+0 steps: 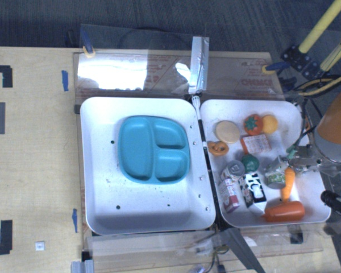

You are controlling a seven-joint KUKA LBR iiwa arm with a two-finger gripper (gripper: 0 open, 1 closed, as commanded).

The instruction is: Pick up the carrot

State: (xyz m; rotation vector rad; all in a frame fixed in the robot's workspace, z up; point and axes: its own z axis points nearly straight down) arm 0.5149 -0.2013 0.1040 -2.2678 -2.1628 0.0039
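The carrot [287,185] is a small orange stick standing nearly upright in the view, with a green leafy bit [275,178] at its left. It lies in the right part of the right white bin [315,195]. My gripper [299,158] hangs just above and right of the carrot's upper end, close to it or touching it. The grey arm with its orange band [334,124] comes in from the right edge.
The right bin also holds a long red vegetable [284,210] just below the carrot, a tomato [253,124], an orange [269,122], a beige bun [227,131], a green ball [250,163] and cans [231,191]. A blue divided plate [154,149] sits in the left bin [96,169].
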